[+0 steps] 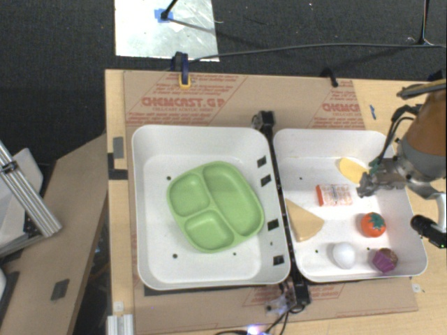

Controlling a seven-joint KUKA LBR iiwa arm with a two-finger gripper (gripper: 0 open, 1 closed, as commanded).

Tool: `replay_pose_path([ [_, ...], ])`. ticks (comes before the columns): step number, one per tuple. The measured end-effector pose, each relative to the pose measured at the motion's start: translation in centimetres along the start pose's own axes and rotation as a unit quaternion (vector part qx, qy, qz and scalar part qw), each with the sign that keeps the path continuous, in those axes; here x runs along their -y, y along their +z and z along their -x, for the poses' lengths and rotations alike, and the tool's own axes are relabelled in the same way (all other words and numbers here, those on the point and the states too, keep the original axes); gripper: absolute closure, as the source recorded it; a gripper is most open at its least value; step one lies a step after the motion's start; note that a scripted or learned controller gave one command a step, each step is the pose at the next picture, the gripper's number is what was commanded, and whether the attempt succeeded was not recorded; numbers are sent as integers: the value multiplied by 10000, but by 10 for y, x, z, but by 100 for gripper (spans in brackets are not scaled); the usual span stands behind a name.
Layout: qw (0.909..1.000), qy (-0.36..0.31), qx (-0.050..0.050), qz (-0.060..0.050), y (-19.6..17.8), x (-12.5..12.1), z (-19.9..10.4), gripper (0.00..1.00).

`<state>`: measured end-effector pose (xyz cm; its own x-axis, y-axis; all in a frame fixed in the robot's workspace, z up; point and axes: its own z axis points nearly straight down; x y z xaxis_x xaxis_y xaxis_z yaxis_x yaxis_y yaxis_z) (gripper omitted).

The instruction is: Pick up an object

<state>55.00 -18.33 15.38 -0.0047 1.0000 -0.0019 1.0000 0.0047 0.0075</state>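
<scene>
The right bin (307,145) holds several small items: a yellow piece (350,167), a red-and-white packet (334,195), a tan wedge (304,221), an orange-red round fruit with a green top (373,224), a white egg-like ball (343,255) and a purple item (383,259). My gripper (369,182) hangs low over the right bin, just right of the yellow piece and the packet, above the orange fruit. Nothing shows between its dark fingers.
A green three-compartment plate (214,205) lies in the left bin (157,152). Black clips sit along the divider between the bins (272,187). The arm's grey body (426,142) covers the right bin's far right corner. Cardboard (209,96) lies under both bins.
</scene>
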Motion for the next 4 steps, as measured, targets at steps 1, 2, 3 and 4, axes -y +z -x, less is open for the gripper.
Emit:
replay_pose_path([
  [1, 10000, 1, 0, -5, -46, 4, 0, 100],
  [2, 10000, -4, 4, 2, -99, 1, 0, 100],
  [3, 10000, -28, -16, -22, -100, 0, -55, 100],
  [4, 10000, -31, -22, -22, -102, -17, -113, 100],
])
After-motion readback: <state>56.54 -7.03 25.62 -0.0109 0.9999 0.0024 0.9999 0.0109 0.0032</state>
